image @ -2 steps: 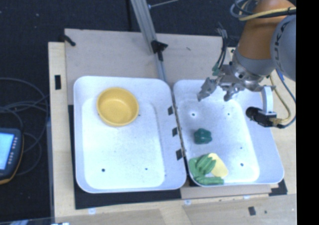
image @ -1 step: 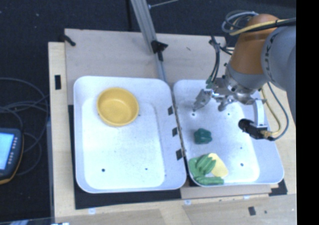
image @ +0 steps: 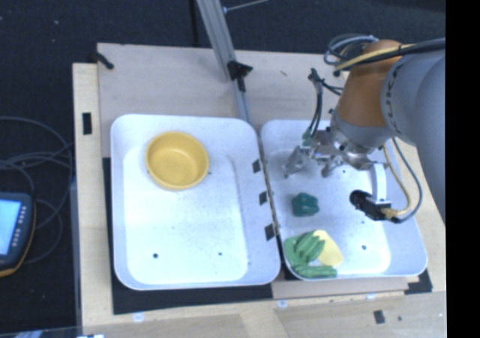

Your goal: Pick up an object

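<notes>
Far to the gripper's left, a round yellow plastic bowl (image: 178, 160) sits in the left white bin (image: 127, 254). Over the right white bin (image: 405, 254), the two-finger gripper (image: 309, 162) hangs with fingers spread wide, holding nothing. Just below it lies a small dark-green lump (image: 304, 204); farther below, a green-and-yellow soft toy (image: 313, 252). Step: approach. Next, presumably, descend over the lump and close.

I see a small dark green lumpy object (image: 304, 204) lying mid right bin, a leafy green-and-yellow soft toy piece (image: 313, 252) against that bin's near edge, and a round yellow plastic bowl (image: 177, 160) upright in the left bin's far part.
</notes>
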Tool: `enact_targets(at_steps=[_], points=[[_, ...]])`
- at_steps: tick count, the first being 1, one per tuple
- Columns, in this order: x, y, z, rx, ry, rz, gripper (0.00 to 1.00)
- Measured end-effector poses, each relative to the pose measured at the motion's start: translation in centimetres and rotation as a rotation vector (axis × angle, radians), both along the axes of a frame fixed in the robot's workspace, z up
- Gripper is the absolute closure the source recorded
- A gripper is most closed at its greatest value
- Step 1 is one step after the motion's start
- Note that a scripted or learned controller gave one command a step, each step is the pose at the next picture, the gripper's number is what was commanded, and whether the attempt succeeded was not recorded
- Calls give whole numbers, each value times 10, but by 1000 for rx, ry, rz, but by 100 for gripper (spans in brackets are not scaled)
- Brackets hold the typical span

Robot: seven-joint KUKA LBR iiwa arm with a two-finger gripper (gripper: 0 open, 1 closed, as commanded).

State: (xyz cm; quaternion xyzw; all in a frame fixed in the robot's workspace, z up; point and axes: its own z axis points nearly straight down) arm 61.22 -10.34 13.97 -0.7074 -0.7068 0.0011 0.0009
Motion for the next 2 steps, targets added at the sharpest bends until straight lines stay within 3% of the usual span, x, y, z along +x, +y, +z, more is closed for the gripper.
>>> enact_targets(at_steps=[1, 2], points=[[1, 0, 13, 1, -5, -1, 100], [-1, 9, 67, 0, -8, 1, 100]])
